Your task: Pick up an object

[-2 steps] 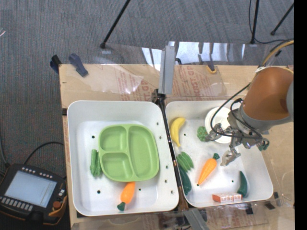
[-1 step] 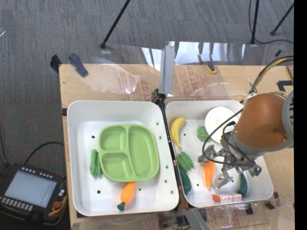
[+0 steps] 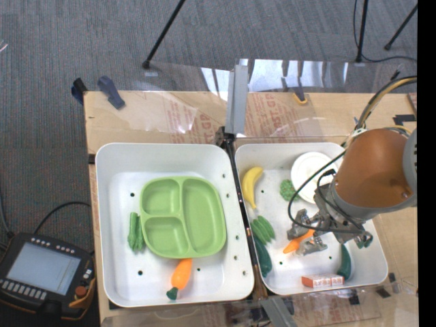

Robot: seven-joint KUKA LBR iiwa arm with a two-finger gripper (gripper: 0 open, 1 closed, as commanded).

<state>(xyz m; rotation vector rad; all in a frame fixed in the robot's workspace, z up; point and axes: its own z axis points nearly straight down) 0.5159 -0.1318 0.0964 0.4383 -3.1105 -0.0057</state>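
Observation:
My gripper hangs low over the right bin, below the arm's orange band. A small orange carrot lies right at the gripper's left side, touching or nearly touching it. A yellow banana lies at the bin's upper left. A white round plate sits at the back, partly hidden by the arm, with a green leafy piece beside it. Green pods and a dark green vegetable lie along the left wall.
A dark green cucumber and a red-and-white box lie near the right bin's front right corner. The left bin holds a green divided plate, a green bean pod and an orange carrot.

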